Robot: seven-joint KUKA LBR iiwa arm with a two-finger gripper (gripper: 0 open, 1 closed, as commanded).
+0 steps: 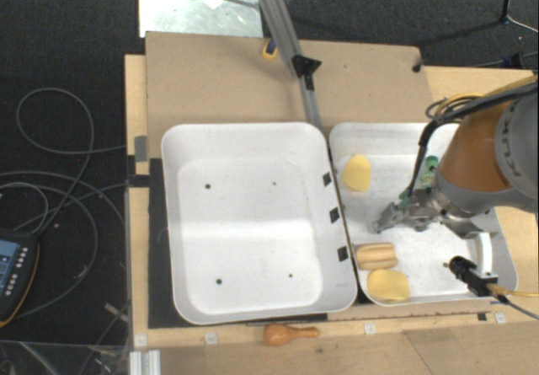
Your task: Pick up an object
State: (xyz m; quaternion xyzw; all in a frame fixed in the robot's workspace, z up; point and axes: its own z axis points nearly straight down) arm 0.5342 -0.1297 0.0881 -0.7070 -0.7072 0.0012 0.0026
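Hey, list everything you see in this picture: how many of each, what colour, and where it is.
left bin: one, white, on the bench
right bin: one, white, beside the left bin
yellow lumps: two, yellow, right bin; one by the far wall, one at the near edge
roll: one, tan, right bin, just behind the near lump
gourd-shaped thing: one, orange, on the bench outside the bins, in front of the left bin
pole: one, grey, slanting above the bins' far side
handset: one, dark, floor at far left
cables: several, dark, floor at left
arm: one, grey with orange band, from the right
gripper: one, grey, over the right bin's middle
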